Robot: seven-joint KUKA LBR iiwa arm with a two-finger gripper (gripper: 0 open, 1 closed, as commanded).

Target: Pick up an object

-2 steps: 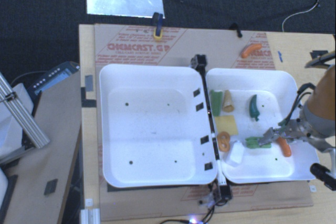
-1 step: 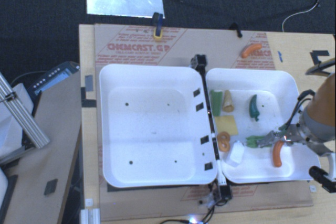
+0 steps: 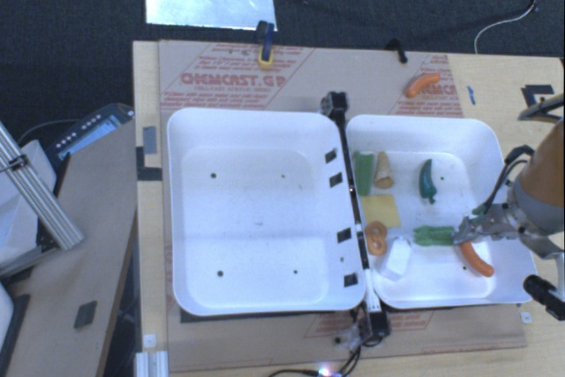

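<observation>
End effector (image 3: 465,232) near "CHEMCAST" board lettering (image 3: 231,79)

Smooth white plastic bins (image 3: 256,124), matt printed cardboard sheet (image 3: 229,77) beneath

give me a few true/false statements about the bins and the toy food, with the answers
1. The toy food lies in the right bin. True.
2. The gripper is over the left bin. False: it is in the right bin, by the orange sausage.
3. An orange sausage lies on the bench outside both bins. True.
4. The yellow slice lies against the right bin's far right wall. False: it lies near the divide between the bins.
5. The dark green pepper lies farther from the camera than the light green piece. True.
</observation>
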